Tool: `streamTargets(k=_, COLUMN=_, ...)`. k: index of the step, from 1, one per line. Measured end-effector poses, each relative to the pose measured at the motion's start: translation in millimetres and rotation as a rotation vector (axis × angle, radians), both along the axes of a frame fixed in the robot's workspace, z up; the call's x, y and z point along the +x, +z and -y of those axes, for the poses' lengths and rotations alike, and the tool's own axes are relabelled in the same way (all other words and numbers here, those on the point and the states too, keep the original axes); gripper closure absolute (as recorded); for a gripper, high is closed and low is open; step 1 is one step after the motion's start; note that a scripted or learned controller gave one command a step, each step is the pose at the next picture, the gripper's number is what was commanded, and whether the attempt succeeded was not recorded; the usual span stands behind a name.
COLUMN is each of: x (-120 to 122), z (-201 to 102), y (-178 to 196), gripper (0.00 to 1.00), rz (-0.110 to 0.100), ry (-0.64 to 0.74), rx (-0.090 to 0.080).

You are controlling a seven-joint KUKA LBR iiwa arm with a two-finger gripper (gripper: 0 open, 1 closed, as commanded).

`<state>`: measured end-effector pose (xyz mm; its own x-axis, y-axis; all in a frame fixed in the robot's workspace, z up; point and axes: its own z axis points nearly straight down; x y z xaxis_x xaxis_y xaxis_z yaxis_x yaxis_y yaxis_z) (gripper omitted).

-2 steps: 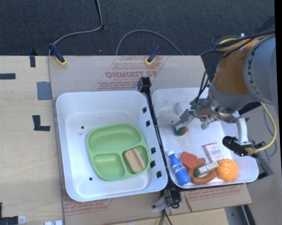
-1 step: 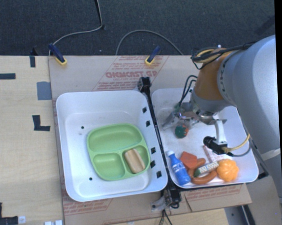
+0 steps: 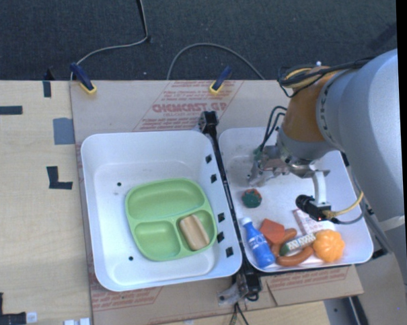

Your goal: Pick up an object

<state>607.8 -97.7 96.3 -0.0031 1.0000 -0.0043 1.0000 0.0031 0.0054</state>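
My gripper (image 3: 261, 176) hangs low in the right bin (image 3: 283, 136), just above and slightly right of a small dark green ball-like object (image 3: 252, 198). Nothing shows between the fingertips. Along the bin's near side lie a blue bottle (image 3: 258, 242), an orange-red wedge (image 3: 273, 230), a sausage-like piece (image 3: 294, 255), a small labelled packet (image 3: 300, 242) and an orange fruit (image 3: 328, 245).
The left bin (image 3: 102, 156) holds a green divided plate (image 3: 141, 195) with a tan bread-like piece (image 3: 194, 231) in its right compartment. A black divider (image 3: 217, 171) runs between the bins. The arm's grey body (image 3: 370, 131) covers the right bin's far right part.
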Motion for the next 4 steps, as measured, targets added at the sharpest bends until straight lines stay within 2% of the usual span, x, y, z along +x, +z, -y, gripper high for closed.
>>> streamTargets(k=1, x=-0.2, z=0.0, y=-0.5, gripper=0.00, rz=-0.001, ry=0.000, rx=0.000)
streamTargets(k=2, x=-9.0, z=0.9, y=-9.9, gripper=0.00, rz=-0.001, ry=-0.001, rx=0.002)
streamTargets(k=3, x=-33.6, z=-2.9, y=-9.7, gripper=0.00, rz=0.000, ry=-0.001, rx=0.002)
streamTargets(k=4, x=-33.5, z=-2.4, y=-0.1, gripper=1.00, rz=0.000, ry=-0.002, rx=0.000)
